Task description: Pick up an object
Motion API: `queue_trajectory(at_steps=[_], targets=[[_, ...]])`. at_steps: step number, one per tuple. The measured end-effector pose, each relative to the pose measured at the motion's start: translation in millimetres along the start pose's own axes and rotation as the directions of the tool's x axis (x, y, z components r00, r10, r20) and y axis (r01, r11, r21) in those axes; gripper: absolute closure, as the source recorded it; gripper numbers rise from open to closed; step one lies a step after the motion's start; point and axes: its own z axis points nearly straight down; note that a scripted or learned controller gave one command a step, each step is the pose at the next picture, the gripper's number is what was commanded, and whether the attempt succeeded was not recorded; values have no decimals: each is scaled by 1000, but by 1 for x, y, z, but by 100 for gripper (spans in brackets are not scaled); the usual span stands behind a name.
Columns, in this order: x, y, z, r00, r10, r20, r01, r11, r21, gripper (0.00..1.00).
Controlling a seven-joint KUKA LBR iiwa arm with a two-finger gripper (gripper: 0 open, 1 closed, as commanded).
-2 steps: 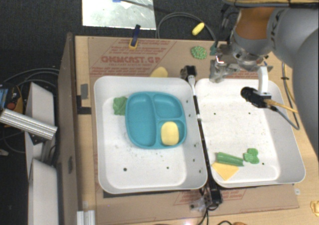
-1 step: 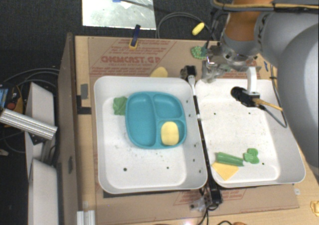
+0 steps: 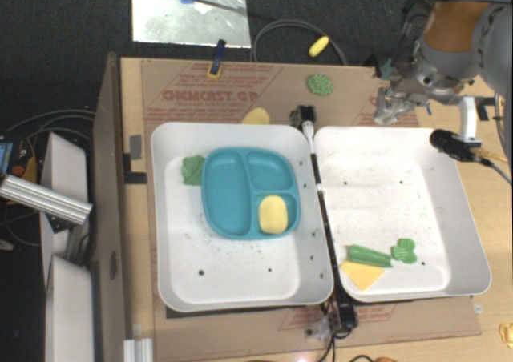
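Hovering hand [image 3: 390, 109] blurred, grip state unclear, green leaf [image 3: 192, 170] half-hidden behind blue tray [image 3: 232, 200]

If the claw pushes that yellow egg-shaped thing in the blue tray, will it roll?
Probably a little: the yellow egg-shaped thing looks rounded and smooth. The blue tray compartment's raised walls should likely stop it. It may slip in a pinch.
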Motion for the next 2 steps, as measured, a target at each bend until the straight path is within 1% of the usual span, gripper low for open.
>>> queue_trajectory(at_steps=[1,2], targets=[[75,-1,65,1000,-14,-6,14,1000,7,100],[35,-8,-33,1000,-4,-2,4,1000,-5,100]])
